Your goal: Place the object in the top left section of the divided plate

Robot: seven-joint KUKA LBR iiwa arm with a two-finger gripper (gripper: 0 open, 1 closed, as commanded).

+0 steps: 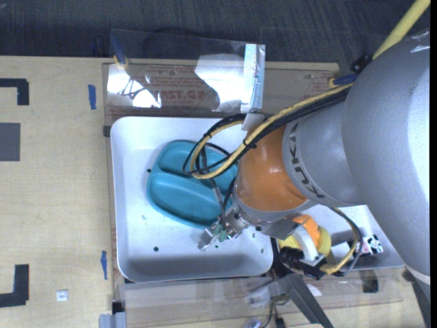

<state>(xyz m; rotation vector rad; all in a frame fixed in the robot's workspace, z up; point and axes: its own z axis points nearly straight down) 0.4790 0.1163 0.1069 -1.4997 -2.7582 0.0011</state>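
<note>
Gripper low over the left bin, at the teal plate's lower edge

The gripper (pixel 218 232) sat just below the divided plate (pixel 181 193), which lay in the left bin (pixel 126 183) at frame centre; whether it was open or held anything could not be told. The likeliest object, an orange and yellow item (pixel 311 234), lay at lower right in the right bin (pixel 358 214), near a small black-and-white piece (pixel 373 244). It looked light and probably smooth, best pinched across its narrow middle.

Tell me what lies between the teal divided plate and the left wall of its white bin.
Bare white bin floor. In the camera view nothing lies between the teal plate and the bin's left wall.
</note>
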